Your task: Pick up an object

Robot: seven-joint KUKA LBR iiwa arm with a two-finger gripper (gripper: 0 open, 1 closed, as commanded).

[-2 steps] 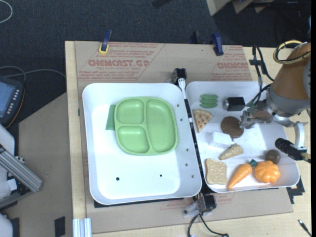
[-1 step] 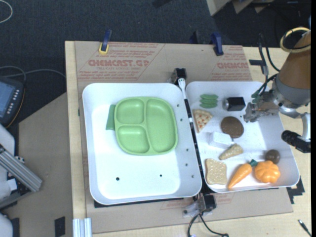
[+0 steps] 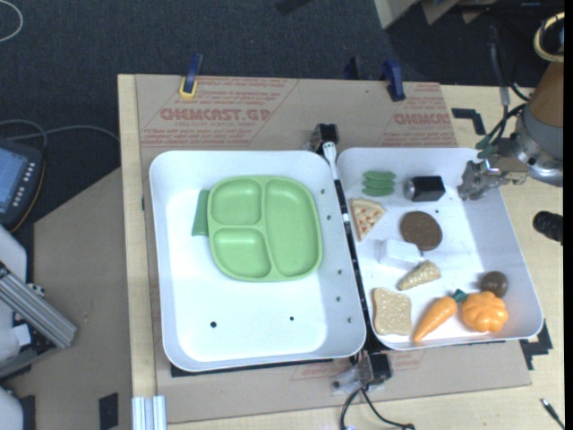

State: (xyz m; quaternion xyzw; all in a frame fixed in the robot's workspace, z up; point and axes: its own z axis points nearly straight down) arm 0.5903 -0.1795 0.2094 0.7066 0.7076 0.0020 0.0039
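The right bin (image 3: 519, 240) holds several toy foods: a green ridged piece (image 3: 379, 183), a black block (image 3: 425, 187), a pizza slice (image 3: 364, 215), a brown round cookie (image 3: 420, 229), a white block (image 3: 399, 251), a pale wedge (image 3: 419, 276), a bread slice (image 3: 391, 311), a carrot (image 3: 435, 318), an orange pumpkin (image 3: 484, 312) and a small brown ball (image 3: 492, 283). My gripper (image 3: 474, 183) hovers at the bin's far right corner, right of the black block, with nothing visible between its fingers.
The left bin (image 3: 179, 303) carries a green three-compartment plate (image 3: 265, 227). Clamps (image 3: 188, 77) hold the cardboard base at the back edge. The arm enters from the upper right.
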